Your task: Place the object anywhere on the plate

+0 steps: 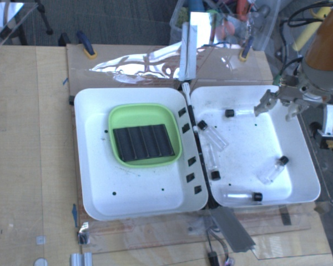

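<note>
A green plate (117, 121) sits in the left bin (94, 193), with a dark ribbed pad (143, 142) lying on it. Several clear vials with black caps lie in the right bin (241, 101): one near the back (237, 113), two by the divider (212, 137) (211, 160), one at the right (272, 172) and one along the front wall (241, 195). My gripper (277, 109) hangs over the back right corner of the right bin, fingers spread open with nothing between them. The nearest vial, the back one, is to its left.
A black divider strip (190, 143) with small clips runs between the bins. Crumpled foil (141, 68) and a clear box of clutter (227, 4) lie behind the bins. Cables and a grey bracket (230, 229) sit at the front edge.
</note>
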### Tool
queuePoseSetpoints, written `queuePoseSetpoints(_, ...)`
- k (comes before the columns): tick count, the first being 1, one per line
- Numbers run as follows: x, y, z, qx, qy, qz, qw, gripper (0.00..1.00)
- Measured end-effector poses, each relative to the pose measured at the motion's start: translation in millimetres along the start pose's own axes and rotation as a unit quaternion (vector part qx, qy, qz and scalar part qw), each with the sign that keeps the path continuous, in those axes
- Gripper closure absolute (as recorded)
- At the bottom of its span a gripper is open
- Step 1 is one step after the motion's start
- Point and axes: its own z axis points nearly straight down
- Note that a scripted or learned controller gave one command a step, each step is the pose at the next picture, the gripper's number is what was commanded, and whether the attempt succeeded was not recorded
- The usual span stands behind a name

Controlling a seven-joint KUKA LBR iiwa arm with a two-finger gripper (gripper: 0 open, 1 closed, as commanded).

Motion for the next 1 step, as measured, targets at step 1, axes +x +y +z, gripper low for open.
queuePoseSetpoints(1, -30.7, 11.6, -144.5, -0.001, -0.001, 0.051, 0.9987, 0.0)
